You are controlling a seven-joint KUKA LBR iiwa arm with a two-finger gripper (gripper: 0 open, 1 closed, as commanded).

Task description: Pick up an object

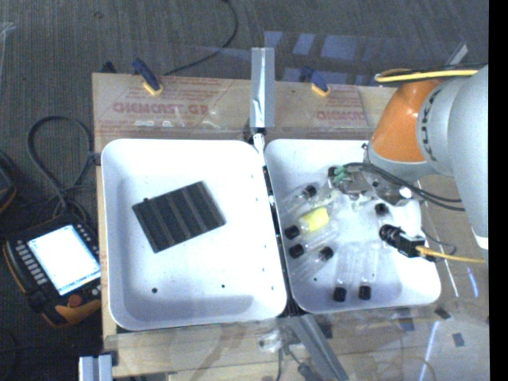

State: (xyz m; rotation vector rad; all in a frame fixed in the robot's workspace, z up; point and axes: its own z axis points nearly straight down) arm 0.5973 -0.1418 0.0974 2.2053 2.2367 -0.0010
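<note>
The right bin (421, 292) holds several clear small bottles with black caps (340, 294) and a yellow object (316, 219) lying among them near the bin's left side. A black ribbed rectangular pad (178, 215) lies flat in the left bin (119, 292). My arm, with its orange band (401, 129), reaches in from the right over the right bin's far half. The gripper (353, 182) hangs low over the clear bottles just right of the yellow object. Nothing is visibly held.
A black connector with a yellow cable (401, 240) hangs off the arm over the right bin. A lit teach pendant (59, 260) lies left of the bench. Blue clamps (145, 74) and a metal post (262, 86) stand at the far edge.
</note>
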